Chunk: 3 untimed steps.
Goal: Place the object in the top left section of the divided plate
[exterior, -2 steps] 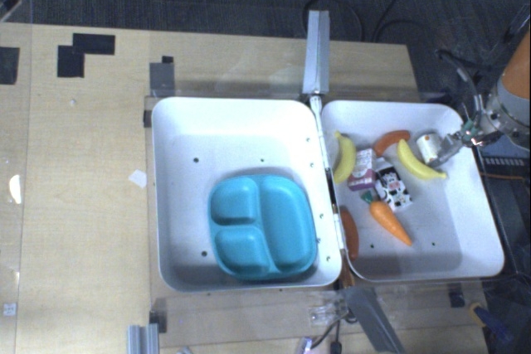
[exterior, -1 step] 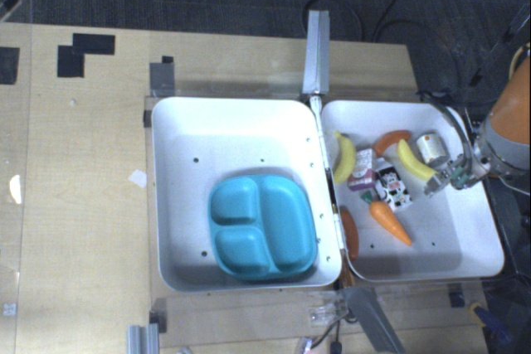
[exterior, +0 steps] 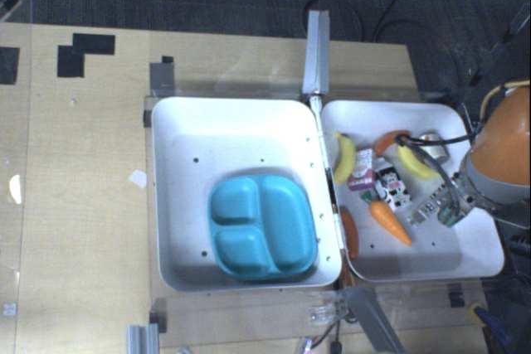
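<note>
A blue plastic divided plate (exterior: 264, 225) sits in the left white bin (exterior: 178, 178). The gripper (exterior: 390, 185) hangs over the right white bin (exterior: 473, 253), among a yellow banana (exterior: 343, 157) and an orange carrot (exterior: 390, 223). Its finger state cannot be told.

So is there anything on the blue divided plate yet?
No, the blue divided plate in the left bin shows bare compartments.

Two white bins (exterior: 178, 178) — one blue divided plate (exterior: 263, 225), two bananas (exterior: 343, 158), one carrot (exterior: 390, 223).
</note>
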Motion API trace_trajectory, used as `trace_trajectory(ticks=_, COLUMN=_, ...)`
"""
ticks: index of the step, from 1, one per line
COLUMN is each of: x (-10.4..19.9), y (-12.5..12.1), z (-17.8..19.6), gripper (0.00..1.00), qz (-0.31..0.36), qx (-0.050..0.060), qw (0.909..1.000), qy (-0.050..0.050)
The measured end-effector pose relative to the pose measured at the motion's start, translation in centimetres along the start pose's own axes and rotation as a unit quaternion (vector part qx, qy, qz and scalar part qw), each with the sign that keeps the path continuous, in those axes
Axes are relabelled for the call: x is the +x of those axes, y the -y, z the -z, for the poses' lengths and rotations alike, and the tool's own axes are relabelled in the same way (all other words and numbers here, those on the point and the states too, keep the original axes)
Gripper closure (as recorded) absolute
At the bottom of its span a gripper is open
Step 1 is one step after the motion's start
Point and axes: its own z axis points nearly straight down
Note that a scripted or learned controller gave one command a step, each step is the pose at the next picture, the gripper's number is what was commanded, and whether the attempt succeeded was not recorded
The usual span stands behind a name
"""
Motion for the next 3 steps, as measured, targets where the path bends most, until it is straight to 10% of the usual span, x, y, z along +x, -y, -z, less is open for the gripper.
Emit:
trace_trajectory(ticks=1, x=-3.2, y=2.6, z=-4.2, gripper=1.0, qz=0.012, qx=0.0, qw=0.9999, qy=0.0)
trace_trajectory(ticks=2, x=-2.2, y=-4.4, z=4.6, gripper=1.0, qz=0.086, qx=-0.001, qw=0.9963, qy=0.002)
trace_trajectory(ticks=3, x=0.5, y=-0.4, z=2.6, gripper=1.0, qz=0.173, qx=0.0, qw=0.9849, qy=0.001)
